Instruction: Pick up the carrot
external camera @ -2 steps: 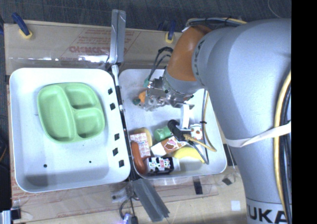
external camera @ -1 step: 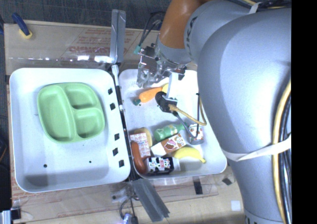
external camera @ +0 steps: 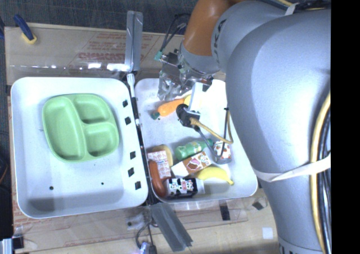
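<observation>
Carrot (external camera: 170, 108) in right bin (external camera: 163, 133), hand (external camera: 169, 90) close above it, pointing down

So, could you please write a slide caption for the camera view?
The gripper hangs right by the carrot at the cluttered bin's far end.

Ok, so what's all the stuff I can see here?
Left bin: 1, white, left on bench
Right bin: 1, white, beside it
Plate: 1, green, in left bin
Carrot: 1, orange, right bin's far end
Banana: 1, yellow, right bin's near end
Packet: 1, green, right bin's middle
Carton: 1, black and white, beside the banana
Snack packs: 3, brown, red, white, around the packet
Clip: 1, blue, bench's far left corner
Arm: 1, grey and orange, from the right
Gripper: 1, grey, right by the carrot
</observation>
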Robot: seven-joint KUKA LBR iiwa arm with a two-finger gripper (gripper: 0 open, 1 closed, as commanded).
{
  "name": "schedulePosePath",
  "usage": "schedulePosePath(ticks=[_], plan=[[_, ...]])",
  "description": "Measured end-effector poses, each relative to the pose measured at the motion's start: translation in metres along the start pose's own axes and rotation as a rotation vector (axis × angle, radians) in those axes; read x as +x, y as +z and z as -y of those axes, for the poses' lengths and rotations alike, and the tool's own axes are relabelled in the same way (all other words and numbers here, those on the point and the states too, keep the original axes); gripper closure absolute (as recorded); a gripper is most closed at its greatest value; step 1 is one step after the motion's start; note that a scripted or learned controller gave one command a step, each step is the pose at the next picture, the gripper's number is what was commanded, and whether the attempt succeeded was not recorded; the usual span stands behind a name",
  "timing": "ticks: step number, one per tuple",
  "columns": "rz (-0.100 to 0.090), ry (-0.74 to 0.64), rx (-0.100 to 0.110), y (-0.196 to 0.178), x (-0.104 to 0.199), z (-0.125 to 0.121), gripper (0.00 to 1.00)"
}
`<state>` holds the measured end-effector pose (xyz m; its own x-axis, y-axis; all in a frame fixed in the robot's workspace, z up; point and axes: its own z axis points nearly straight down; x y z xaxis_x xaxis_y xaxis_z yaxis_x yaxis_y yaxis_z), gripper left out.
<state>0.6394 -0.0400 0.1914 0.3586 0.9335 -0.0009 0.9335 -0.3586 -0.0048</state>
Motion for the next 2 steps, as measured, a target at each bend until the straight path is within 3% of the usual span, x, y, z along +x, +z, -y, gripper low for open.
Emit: schedulePosePath(ticks=[1, 2], plan=[[0.0, 0.0, 0.0, 0.0, 0.0, 0.0, 0.0], [0.001, -0.065, 0.0, 0.101, -0.09, 0.012, 0.0]])
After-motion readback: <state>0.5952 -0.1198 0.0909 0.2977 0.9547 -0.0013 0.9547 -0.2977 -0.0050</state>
